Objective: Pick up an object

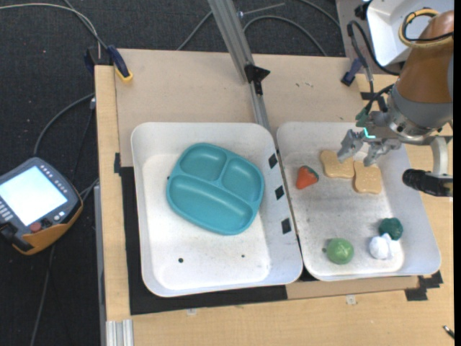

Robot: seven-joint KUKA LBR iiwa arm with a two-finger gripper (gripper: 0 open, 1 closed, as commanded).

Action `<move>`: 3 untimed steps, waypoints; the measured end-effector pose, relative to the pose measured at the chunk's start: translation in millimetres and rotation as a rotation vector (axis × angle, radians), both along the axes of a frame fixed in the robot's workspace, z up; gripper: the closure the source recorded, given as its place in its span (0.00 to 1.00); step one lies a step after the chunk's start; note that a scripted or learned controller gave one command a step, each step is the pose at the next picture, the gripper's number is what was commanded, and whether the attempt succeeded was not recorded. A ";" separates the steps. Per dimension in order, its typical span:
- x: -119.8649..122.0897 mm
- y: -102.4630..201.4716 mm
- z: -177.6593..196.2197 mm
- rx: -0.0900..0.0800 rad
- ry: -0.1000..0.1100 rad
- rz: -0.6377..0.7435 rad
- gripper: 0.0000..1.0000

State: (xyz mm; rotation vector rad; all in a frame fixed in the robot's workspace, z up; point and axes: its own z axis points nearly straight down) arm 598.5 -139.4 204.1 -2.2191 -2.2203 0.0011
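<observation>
Over the right bin's (425, 254) far end: claw (366, 144) hangs above two tan bread-like pieces, fingers spread apart, nothing between them. Left tan piece (336, 166) sits under the left finger, right tan piece (368, 181) just beside it, the two about touching. Can't tell if the fingertips touch either piece. Red strawberry-like item (307, 177) lies near the left tan piece, by the bin's left wall. Near end of the same bin: green round item (339, 250), then a white item (379, 247) with a dark green item (391, 228) touching it, close to the right wall. Left bin (155, 265) holds a teal divided plate (215, 188), tilted, three compartments. Both bins sit side by side on the table (180, 85). Grey arm with orange band (425, 60) comes in from the right. Pendant with lit screen (32, 204) lies off the table's left edge.
</observation>
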 end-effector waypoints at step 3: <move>-3.8 -11.9 -103.0 0.001 0.006 -0.001 0.00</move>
